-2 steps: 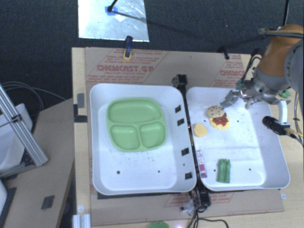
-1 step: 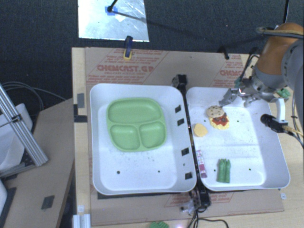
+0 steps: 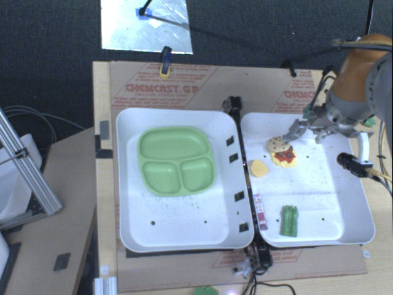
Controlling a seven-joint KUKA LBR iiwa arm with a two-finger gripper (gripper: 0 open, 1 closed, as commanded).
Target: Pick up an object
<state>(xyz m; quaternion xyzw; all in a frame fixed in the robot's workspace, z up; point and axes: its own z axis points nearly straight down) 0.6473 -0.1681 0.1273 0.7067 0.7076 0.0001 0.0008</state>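
Grey two-finger gripper (image 3: 293, 134) hangs over the right white bin (image 3: 344, 226), jaws spread, just beside a small toy pizza slice (image 3: 282, 152) lying on the bin floor. Nearby lie a yellow chip-shaped piece (image 3: 260, 168) and green toy beans (image 3: 288, 220); a green divided plate (image 3: 176, 160) fills the left white bin (image 3: 132, 220).

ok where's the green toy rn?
The green toy lies in the right bin, near its front edge, apart from the yellow piece and the gripper.
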